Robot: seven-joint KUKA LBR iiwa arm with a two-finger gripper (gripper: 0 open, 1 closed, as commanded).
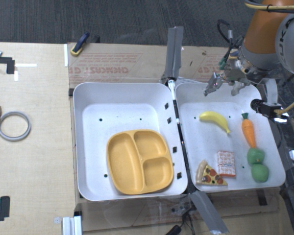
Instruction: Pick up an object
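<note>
- Left bin (88, 146): holds a yellow divided plate (139, 160), lying flat toward the near side.
- Right bin (186, 146): banana (215, 120) at the far centre; pizza slice (210, 175) and small red-and-white packet (226, 163) at the near side; carrot (248, 131) and two green fruits (257, 164) along the right wall.
- My hand (224, 84): open and holding nothing, above the right bin's far rim, apart from the banana.

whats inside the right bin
The right bin holds a banana, a carrot, two green fruits, a small red and white packet and a toy pizza slice. They lie apart; whatever is beneath each stays covered.
</note>
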